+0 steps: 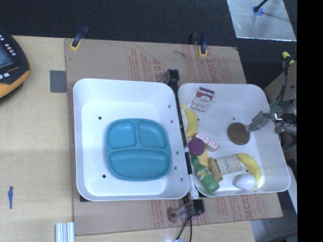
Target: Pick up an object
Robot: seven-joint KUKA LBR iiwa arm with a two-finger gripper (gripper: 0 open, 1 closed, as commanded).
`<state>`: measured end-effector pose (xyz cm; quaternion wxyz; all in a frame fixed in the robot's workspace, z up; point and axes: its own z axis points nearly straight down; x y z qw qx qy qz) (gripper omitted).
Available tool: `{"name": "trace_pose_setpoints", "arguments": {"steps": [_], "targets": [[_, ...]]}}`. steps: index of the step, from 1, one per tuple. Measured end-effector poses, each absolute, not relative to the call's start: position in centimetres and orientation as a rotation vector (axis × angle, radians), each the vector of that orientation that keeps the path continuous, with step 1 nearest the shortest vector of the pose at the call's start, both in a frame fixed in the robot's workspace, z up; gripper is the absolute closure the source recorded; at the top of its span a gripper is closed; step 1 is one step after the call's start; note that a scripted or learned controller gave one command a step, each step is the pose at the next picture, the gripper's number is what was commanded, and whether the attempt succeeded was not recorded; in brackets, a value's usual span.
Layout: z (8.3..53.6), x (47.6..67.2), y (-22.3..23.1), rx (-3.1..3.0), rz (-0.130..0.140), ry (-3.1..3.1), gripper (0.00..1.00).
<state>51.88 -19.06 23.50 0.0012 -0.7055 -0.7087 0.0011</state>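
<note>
The right bin (262, 96) holds several objects. A brown round disc (237, 133) lies near its right side. A red-and-white packet (203, 100) sits at the far end, and a banana (190, 121) lies along the left wall. A purple piece (196, 146), a green bottle (207, 179), a small box (228, 164), a second banana (251, 166) and a white egg (246, 182) crowd the near end. My gripper (258, 121) reaches in over the right rim, just right of the brown disc. Nothing shows held in it.
The left bin (86, 135) holds a blue divided plate (138, 148). A yellow-and-black handheld device (10, 64) lies at the bench's far left. Clamps (203, 43) pin the cardboard sheet at the back. Cables hang by the arm at the right.
</note>
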Motion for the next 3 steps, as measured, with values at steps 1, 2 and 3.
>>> {"name": "trace_pose_setpoints", "arguments": {"steps": [1,2,3], "targets": [[10.2,48.5,-21.2,-2.210,0.013,-2.213,0.00],[12.3,49.1,-21.4,-2.217,0.002,-2.231,1.00],[18.5,51.5,-14.5,-2.209,-0.006,-2.236,1.00]]}}
